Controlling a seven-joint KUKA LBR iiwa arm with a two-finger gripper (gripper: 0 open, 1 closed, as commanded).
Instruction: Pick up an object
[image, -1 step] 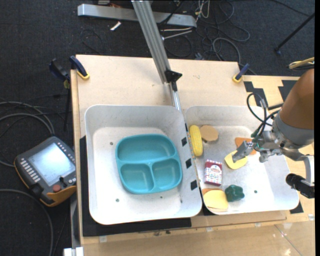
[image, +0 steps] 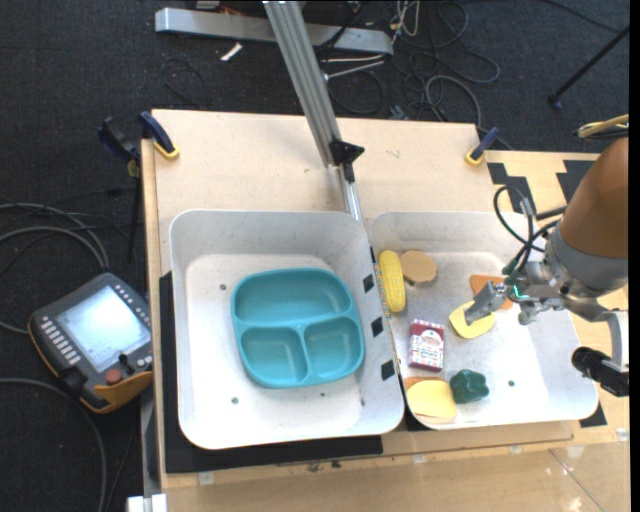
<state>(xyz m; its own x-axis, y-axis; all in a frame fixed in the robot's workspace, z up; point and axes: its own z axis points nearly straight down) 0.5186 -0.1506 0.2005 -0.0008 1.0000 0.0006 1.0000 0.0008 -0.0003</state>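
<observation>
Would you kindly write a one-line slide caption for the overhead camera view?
KUKA gripper over a yellow piece in the right bin, near corn and a red carton; teal tray in the left bin.

Teal tray (image: 297, 327) sits in my left bin (image: 190, 300). Pendant (image: 92, 340) on floor left of table (image: 250, 160). Cables (image: 420, 60) beyond table. Yellow clamps (image: 160, 140) on far corners.

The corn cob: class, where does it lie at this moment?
The corn cob lies in the right bin, along its left wall, beside the tan cookie-shaped piece and above the small red carton.
</observation>
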